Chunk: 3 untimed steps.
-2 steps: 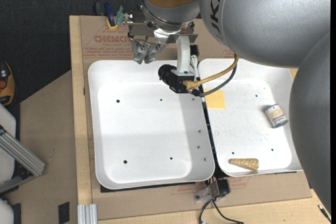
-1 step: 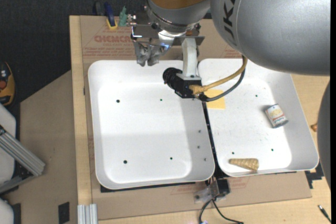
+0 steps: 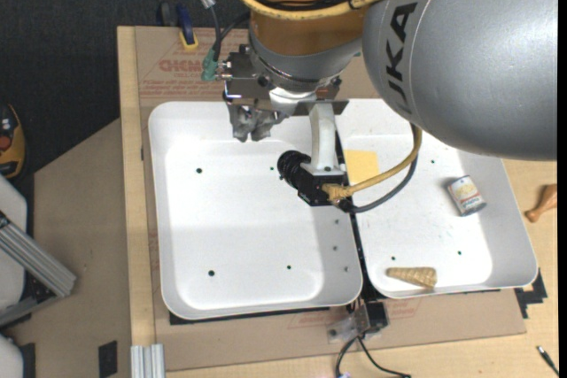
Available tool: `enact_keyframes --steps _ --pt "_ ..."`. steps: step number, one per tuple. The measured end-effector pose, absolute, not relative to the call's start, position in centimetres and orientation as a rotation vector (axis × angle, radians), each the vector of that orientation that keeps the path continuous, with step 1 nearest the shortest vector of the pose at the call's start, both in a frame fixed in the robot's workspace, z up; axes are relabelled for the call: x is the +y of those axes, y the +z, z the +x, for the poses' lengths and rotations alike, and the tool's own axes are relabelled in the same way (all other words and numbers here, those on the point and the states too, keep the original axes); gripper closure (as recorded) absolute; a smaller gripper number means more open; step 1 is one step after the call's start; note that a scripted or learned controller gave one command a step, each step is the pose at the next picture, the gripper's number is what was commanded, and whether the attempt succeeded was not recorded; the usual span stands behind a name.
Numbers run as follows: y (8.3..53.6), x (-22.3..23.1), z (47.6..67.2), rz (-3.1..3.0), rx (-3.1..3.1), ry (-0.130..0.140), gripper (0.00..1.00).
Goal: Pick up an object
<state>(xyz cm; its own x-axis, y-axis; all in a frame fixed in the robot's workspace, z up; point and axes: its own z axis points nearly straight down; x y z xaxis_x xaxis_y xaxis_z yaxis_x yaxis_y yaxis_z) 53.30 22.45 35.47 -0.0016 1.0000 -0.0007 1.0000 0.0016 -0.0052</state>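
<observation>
"KUKA" lettering on grey arm (image 3: pixel 461 40)

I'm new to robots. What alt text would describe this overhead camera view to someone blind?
A large grey and orange robot arm reaches over two white bins, its hand low over the left bin. The right bin holds a yellow square, a small can and a cone.

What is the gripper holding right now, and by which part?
Nothing that can be seen. The gripper hangs over the back of the left bin with no object between its fingers. The yellow block, small can and cone lie in the right bin.
</observation>
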Motion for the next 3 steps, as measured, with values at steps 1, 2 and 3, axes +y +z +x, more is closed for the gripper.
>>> enact_keyframes --steps 1,2,3 --pt "36.0 22.5 50.1 -2.216 -2.222 0.005 1.0" --pt "35.9 22.5 47.8 -2.217 -2.222 0.006 1.0" --pt "35.8 22.5 47.9 -2.219 -2.221 0.005 1.0"
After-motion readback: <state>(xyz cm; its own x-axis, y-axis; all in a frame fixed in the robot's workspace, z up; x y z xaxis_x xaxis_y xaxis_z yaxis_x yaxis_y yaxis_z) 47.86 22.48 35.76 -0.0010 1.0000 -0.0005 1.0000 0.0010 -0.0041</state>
